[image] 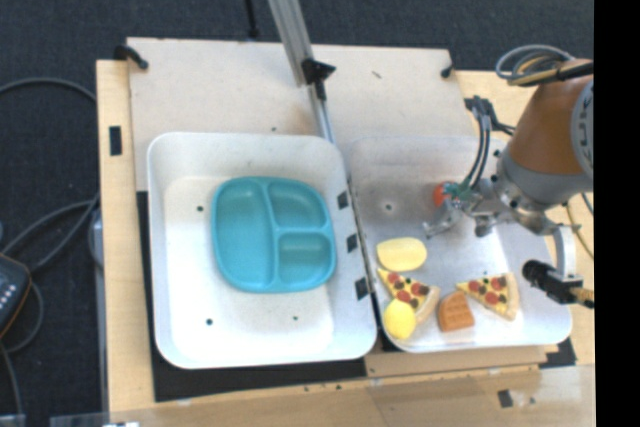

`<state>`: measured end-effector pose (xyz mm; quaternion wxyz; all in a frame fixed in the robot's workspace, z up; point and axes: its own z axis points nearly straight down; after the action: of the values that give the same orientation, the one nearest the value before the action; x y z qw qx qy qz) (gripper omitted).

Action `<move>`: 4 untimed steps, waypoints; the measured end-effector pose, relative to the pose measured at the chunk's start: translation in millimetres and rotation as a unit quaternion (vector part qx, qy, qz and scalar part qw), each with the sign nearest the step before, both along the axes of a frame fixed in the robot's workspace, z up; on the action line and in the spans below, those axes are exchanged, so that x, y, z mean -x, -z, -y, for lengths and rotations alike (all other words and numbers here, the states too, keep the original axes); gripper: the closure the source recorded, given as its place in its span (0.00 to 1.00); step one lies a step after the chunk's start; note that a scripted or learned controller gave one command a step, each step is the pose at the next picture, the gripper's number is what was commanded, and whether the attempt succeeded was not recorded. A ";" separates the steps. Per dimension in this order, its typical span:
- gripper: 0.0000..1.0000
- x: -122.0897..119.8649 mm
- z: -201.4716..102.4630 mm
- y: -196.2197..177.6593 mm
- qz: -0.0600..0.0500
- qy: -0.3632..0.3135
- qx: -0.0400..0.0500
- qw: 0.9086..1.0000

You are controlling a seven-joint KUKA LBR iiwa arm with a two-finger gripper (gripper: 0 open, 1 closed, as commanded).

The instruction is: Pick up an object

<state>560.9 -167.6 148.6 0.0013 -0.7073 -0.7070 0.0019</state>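
The right bin [400, 170] holds several toy foods along its near side. A pale yellow oval piece [402, 254] lies left of centre. Just below it are a pizza slice [408, 291] and a yellow lemon [399, 320]. An orange-brown bread piece [455, 312] and a second pizza slice [493, 293] lie to their right. My gripper [446, 214] hangs low over the middle of this bin, up and to the right of the oval piece, with nothing seen in it.
The left bin [175, 315] holds a teal divided plate [272, 234]. A slanted metal pole [285, 5] rises behind the bins. The arm's grey and orange body [545, 140] covers the right bin's far right corner.
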 end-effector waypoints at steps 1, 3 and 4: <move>0.00 -0.3 1.4 49.3 0.003 0.001 0.001 1.000; 1.00 -4.5 9.1 -28.5 0.006 0.000 0.001 1.000; 1.00 -8.2 12.6 -72.6 0.005 -0.001 0.001 1.000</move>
<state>569.1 -180.2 221.2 -0.0031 -0.7063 -0.7079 -0.0014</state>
